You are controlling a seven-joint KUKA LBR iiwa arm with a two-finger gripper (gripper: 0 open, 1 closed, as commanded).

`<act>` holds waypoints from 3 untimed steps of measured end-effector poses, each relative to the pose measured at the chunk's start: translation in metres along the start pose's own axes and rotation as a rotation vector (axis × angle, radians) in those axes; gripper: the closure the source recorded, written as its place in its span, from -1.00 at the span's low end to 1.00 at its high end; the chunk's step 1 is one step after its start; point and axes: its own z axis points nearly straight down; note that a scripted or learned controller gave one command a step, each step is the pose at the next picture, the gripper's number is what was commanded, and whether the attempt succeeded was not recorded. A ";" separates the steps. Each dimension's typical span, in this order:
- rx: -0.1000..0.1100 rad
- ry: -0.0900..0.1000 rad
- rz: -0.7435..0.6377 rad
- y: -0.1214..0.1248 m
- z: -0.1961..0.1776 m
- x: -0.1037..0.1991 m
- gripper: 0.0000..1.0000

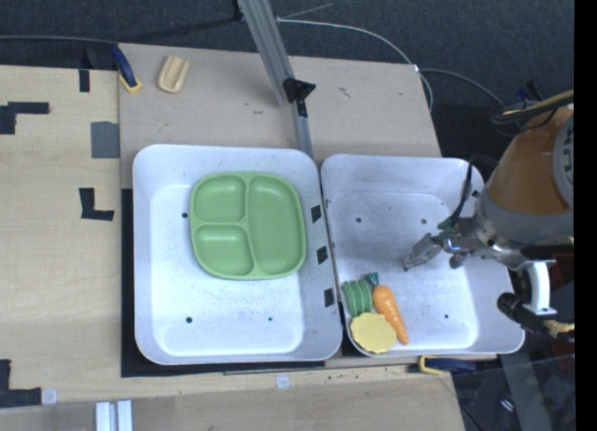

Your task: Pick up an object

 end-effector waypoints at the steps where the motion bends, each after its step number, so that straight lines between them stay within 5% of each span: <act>1: -0.006 -0.003 0.000 0.000 0.053 0.000 -1.00; 2: -0.005 -0.001 -0.001 0.000 0.041 0.001 1.00; 3: -0.013 -0.004 -0.001 -0.001 -0.021 0.004 1.00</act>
